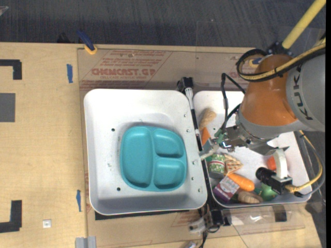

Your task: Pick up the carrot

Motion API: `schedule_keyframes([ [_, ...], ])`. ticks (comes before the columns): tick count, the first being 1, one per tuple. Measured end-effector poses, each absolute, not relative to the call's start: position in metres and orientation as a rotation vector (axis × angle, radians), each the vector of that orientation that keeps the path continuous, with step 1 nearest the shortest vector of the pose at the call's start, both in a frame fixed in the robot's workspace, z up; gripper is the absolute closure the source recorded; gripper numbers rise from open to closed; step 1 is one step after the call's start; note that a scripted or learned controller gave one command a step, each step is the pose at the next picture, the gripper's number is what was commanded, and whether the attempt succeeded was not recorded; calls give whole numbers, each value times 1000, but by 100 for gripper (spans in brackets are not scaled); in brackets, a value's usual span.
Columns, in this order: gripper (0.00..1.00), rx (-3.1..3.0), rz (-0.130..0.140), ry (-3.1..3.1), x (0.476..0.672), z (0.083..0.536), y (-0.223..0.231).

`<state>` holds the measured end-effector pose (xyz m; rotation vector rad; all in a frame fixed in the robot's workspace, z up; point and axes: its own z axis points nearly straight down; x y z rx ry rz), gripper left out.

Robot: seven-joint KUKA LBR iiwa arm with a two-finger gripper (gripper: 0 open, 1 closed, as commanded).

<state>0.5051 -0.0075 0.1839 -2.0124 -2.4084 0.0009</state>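
The carrot lies in the right bin, near its front edge, with a purple toy just left of it and a green toy just right. A slice of pizza sits right behind it. The claw hangs over the left side of that bin, apart from the carrot; I cannot tell if it is apart or together. The left bin holds a blue tray. Both bins sit on the counter.
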Motion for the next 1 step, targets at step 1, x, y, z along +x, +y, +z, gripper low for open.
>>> schedule_keyframes([
  [1,0,-2124,3,-2314,479,184,-76],
])
